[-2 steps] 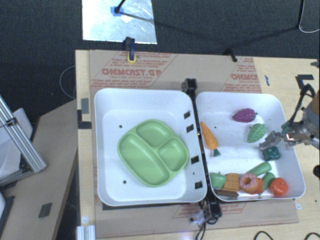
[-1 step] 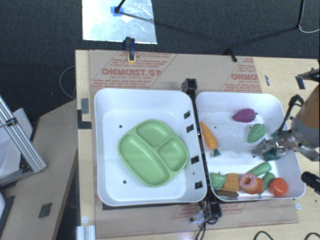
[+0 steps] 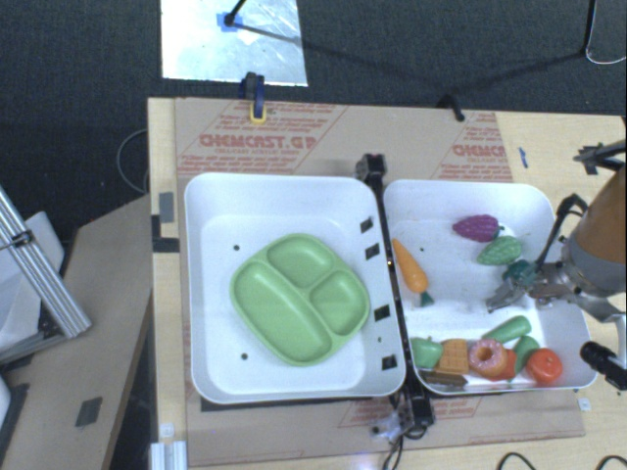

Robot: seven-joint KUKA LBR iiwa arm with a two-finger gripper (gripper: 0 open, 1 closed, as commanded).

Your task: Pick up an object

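Hovering gripper [image 3: 509, 290] over open floor, right bin [image 3: 441, 199]

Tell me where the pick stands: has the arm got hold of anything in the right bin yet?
Done: the gripper has reached into the right bin, low over its floor. In hand: nothing shows between its fingers; it sits just below the green toy and purple toy, above the pile with the donut and tomato. Left: close on one item and lift it. The carrot lies untouched; the green divided plate sits in the left bin.
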